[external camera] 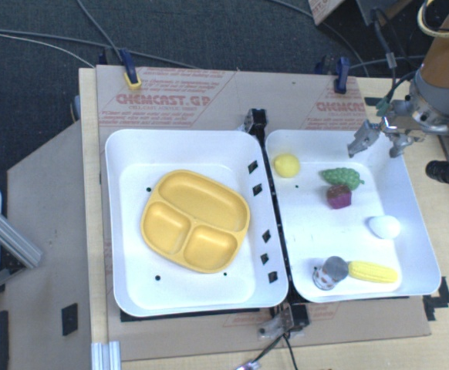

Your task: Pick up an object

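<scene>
Corn cob [374, 271] at 5 o'clock in right bin [410, 199], long axis 9-to-3, metal cup [329, 273] touching its 9 end. My gripper [380, 138] spread open, nothing held, over the bin's 1 o'clock corner. Board [209, 91] reads "CHEMCAST GP"

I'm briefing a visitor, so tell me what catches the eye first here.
The yellow divided plate dominates the left bin. In the right bin lie small toy foods: a lemon, green grapes and corn. The open gripper hovers at that bin's far right corner.
</scene>
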Robot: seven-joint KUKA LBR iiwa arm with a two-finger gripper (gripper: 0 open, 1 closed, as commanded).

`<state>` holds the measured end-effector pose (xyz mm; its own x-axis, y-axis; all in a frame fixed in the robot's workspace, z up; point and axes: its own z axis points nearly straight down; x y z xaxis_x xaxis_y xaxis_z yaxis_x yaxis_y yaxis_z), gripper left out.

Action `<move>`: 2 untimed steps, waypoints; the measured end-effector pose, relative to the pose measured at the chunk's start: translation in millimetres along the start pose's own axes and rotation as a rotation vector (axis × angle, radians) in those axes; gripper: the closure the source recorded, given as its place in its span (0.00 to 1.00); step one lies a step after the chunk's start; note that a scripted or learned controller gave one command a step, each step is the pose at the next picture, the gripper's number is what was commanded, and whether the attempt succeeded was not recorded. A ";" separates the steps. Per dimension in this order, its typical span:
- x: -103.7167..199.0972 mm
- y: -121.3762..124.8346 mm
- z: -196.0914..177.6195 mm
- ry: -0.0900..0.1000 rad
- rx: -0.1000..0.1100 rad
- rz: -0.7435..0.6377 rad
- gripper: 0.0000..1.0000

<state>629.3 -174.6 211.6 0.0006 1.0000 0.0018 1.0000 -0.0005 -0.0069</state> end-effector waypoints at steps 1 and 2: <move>-7.8 0.0 59.5 0.000 0.000 0.000 0.00; 0.8 5.1 115.8 0.001 0.000 -0.002 0.00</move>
<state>633.6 -173.6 95.8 -0.0011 1.0000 0.0024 1.0000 0.0012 -0.0065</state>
